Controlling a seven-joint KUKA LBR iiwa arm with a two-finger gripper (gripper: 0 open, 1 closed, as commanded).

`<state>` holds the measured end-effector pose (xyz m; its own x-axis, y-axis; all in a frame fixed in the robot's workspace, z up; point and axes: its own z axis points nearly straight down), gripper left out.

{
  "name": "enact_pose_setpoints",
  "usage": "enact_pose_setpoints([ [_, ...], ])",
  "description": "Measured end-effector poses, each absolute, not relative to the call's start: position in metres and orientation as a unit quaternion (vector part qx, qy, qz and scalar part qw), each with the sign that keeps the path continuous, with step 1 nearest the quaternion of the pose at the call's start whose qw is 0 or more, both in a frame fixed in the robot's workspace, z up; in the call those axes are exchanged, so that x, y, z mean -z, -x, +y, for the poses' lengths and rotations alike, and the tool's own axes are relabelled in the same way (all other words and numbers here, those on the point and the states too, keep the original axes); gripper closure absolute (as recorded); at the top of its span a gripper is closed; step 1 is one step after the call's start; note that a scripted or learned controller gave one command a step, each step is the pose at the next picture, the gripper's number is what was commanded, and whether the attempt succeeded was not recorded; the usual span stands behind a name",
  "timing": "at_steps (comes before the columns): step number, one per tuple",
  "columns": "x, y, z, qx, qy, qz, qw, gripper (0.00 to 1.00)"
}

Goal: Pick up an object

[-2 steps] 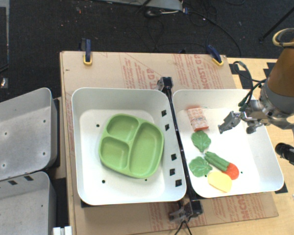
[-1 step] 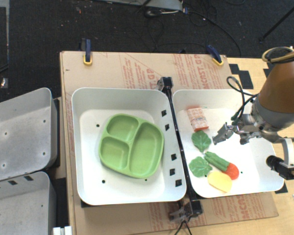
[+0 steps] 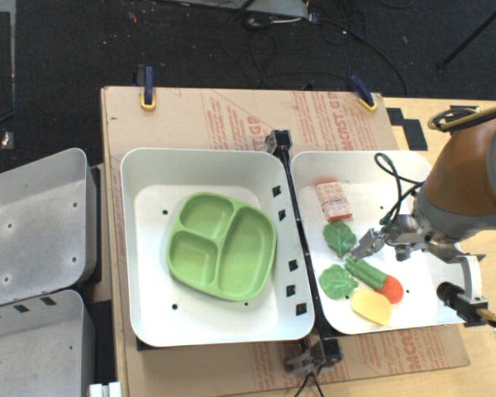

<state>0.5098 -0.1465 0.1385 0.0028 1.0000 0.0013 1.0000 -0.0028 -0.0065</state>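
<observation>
Lighting even and fairly bright over the tabletop (image 3: pixel 198 114), apparently from overhead. White bins: left bin (image 3: pixel 149 188) and right bin (image 3: pixel 413 168) read near-white with little surface detail, mild glare on their rims. Shadows soft and short; a faint one lies under the green divided plate (image 3: pixel 221 246). Floor beyond the tabletop is dark, speckled, low in detail. Overall sharpness moderate; small items in the right bin look slightly soft. Arm (image 3: pixel 467 172) edge slightly blurred.
</observation>
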Motion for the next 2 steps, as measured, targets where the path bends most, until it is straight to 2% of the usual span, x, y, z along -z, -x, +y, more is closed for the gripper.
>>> enact_pose_setpoints([
  [1, -0.152, -0.512, -0.146, 0.0, 0.708, -0.706, 0.0, 1.0],
  [2, -0.215, -0.514, -0.146, 0.0014, 0.706, -0.708, -0.003, 1.0],
])
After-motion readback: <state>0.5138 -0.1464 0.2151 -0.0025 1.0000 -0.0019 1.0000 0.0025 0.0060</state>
